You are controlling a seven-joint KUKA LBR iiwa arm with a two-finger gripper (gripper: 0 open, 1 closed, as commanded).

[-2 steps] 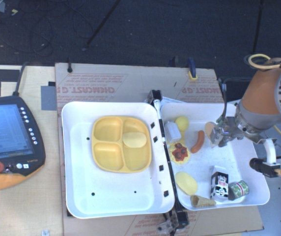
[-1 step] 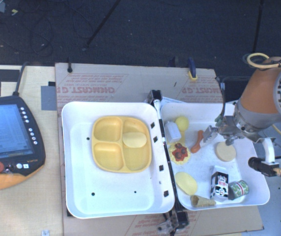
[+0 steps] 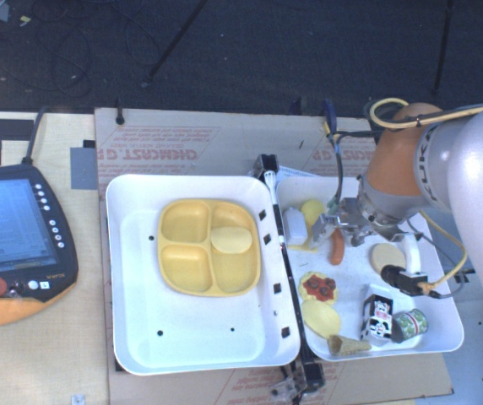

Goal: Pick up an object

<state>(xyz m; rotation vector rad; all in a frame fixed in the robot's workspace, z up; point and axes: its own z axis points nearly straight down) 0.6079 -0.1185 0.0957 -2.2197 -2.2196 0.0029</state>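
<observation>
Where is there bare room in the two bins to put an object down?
The left bin has a bare floor below and left of the yellow tray, up to its walls. The right bin is crowded: toy food, a small carton and a can lie close, with the gripper above.

R bin [image 3: 453,332] crowded, L bin [image 3: 140,327] floor open round tray [image 3: 208,247]

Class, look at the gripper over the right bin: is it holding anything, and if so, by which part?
It cannot be told. The gripper sits low in the right bin, right by the upper end of a toy sausage, but the wrist hides whether it holds it.
</observation>
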